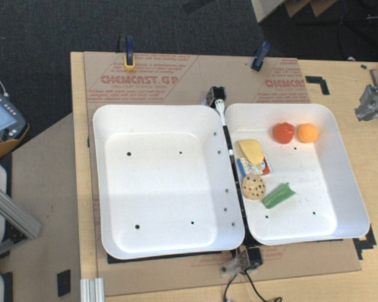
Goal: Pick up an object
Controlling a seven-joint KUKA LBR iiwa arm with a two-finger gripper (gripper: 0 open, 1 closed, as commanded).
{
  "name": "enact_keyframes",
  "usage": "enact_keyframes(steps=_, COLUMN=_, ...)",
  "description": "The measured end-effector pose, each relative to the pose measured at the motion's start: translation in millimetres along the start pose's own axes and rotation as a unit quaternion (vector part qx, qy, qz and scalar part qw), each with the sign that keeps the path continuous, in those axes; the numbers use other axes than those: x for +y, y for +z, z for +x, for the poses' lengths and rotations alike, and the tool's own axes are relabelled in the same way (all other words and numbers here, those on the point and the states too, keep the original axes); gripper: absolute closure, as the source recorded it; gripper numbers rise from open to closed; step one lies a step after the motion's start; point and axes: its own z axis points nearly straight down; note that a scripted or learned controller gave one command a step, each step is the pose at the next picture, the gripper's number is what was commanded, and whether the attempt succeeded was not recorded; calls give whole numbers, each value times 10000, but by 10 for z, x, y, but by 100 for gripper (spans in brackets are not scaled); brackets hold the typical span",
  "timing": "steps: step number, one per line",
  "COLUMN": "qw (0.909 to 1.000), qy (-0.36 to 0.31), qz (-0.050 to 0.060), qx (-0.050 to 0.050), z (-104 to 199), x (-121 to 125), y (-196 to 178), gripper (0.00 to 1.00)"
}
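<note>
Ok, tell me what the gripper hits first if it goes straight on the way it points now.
The gripper seems to point downward, though depth is unclear. If so, it would first meet the bare cardboard sheet just outside the right bin, not any object.

The pale wooden tabletop [365, 168] carries a brown cardboard sheet printed with red lettering [176, 74], pinned along its far edge by a blue-and-yellow clamp [128, 52] and a dark blue clamp [261, 56]. On the cardboard two shallow white plastic bins sit side by side, rims touching: the left bin [104, 168] and the right bin [343, 168]. Small black clips [216, 95] mark their seam.
</note>
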Motion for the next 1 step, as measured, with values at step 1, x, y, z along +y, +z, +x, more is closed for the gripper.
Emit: enact_keyframes(steps=1, qw=10000, qy=32, qz=37, qx=14, z=-409, x=-503, y=9, gripper=100)
